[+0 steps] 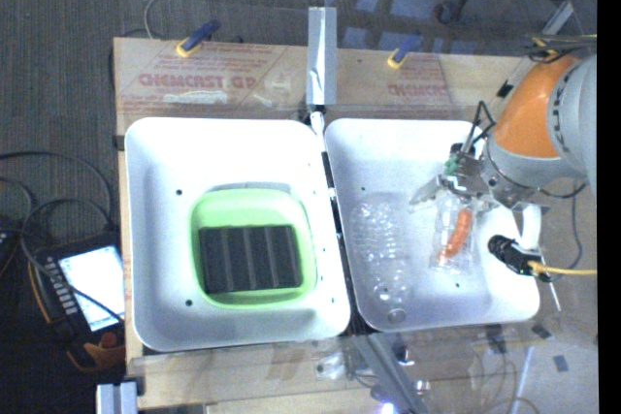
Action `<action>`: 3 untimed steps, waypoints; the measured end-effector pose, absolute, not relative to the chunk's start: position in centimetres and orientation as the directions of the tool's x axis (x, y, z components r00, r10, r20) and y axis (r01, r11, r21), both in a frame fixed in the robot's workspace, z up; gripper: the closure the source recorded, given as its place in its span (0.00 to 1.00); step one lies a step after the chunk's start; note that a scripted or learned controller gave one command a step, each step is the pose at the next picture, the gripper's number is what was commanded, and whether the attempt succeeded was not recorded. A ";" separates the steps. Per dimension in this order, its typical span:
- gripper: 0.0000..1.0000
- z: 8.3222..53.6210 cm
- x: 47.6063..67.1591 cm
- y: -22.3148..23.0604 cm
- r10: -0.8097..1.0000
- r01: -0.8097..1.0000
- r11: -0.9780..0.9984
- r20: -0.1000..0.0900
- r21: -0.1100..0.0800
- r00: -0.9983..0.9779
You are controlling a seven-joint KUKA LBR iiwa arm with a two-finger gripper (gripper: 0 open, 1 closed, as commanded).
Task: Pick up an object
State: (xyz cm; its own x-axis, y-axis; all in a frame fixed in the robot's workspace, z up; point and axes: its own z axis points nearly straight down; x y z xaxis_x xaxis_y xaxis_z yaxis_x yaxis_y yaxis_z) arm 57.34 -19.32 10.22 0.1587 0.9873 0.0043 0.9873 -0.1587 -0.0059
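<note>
In the right bin (427,136) lies a clear plastic bag holding an orange carrot-like item (453,236), near the bin's right side. My gripper (464,181) hovers just above the bag's upper end, under the grey wrist with the orange band. A clear plastic bottle (380,242) lies in the middle of the same bin, to the left of the bag. The arm hides the bin's upper right corner.
The left bin (155,150) holds a green tray with dark slots (252,252). A metal post (319,63) stands behind the seam between the bins. Cables and a black connector (505,249) hang by the right bin's edge. A tablet lies on the floor at left.
</note>
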 end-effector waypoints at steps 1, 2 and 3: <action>1.00 11.0 57.3 -19.2 0.987 0.987 -0.158 0.006 -0.009 0.158; 1.00 11.8 57.3 -19.1 0.988 0.988 -0.156 0.008 -0.011 0.157; 1.00 18.0 60.2 -15.5 0.999 0.999 0.036 0.000 -0.003 -0.036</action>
